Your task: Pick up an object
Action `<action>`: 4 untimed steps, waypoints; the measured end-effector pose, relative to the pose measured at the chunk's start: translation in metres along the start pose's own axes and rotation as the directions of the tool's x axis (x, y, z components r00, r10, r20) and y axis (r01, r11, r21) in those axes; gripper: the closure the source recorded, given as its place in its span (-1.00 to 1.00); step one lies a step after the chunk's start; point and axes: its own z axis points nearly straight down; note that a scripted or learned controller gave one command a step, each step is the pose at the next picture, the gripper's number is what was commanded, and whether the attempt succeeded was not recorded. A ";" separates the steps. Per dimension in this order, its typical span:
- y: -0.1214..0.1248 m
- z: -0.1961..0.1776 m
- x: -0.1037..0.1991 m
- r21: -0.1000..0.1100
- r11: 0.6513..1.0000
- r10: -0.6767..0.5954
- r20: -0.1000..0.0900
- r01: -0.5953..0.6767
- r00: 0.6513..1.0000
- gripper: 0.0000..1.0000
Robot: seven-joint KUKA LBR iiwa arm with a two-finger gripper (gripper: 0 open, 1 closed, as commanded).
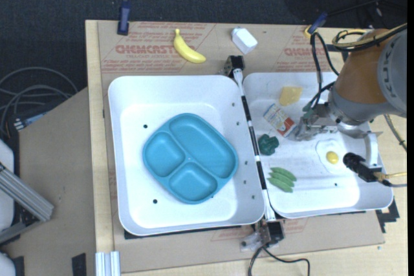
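Dark carpet surrounds the surface; in the right bin (362, 200), the gripper (304, 128) hangs near its middle (open or closed, I cannot tell). Just beside it lies a small packet (277, 118), probably light and crinkly; pinching across its narrow width seems best.

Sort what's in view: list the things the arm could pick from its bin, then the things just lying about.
Job, right bin:
gripper
green broccoli toy
pea pod
fried egg
yellow wedge
small packet

Lying about:
blue divided plate in the left bin
banana
white block
blue clip
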 end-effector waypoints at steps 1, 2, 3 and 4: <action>-0.023 -0.090 -0.054 -0.005 1.000 0.000 0.003 0.000 1.000 1.00; -0.023 -0.089 -0.053 -0.003 1.000 -0.001 0.001 0.001 1.000 -1.00; 0.038 0.001 -0.033 -0.001 1.000 -0.002 0.000 0.002 1.000 -1.00; 0.090 -0.001 0.015 -0.004 1.000 -0.003 0.000 0.003 1.000 -1.00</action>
